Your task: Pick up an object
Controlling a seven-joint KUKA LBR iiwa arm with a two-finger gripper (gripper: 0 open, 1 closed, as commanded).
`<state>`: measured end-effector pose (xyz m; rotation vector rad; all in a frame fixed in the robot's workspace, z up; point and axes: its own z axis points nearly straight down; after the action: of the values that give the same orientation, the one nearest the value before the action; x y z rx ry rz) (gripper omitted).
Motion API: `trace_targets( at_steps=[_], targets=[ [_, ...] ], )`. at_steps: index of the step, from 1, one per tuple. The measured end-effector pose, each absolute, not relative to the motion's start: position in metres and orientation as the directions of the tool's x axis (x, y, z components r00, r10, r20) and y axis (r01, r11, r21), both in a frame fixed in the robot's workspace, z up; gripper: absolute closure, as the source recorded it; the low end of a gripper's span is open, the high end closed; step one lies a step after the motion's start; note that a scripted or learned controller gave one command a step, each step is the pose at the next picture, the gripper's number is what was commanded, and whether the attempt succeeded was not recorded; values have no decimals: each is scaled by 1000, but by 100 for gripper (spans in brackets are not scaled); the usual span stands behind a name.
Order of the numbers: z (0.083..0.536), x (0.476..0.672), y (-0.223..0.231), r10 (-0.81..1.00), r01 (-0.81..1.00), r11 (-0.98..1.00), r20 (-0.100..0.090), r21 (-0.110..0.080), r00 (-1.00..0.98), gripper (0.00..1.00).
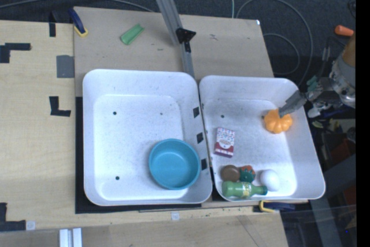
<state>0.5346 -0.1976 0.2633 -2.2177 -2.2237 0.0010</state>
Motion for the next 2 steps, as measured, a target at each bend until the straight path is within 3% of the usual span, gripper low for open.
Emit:
trace_targets(
  at_steps=[1,2],
  targets=[
    [263,535,-198,1000,1000,2,0,-1,-2,0],
    [209,523,-196,1000,1000,1,1,-7,-1,0]
  ],
)
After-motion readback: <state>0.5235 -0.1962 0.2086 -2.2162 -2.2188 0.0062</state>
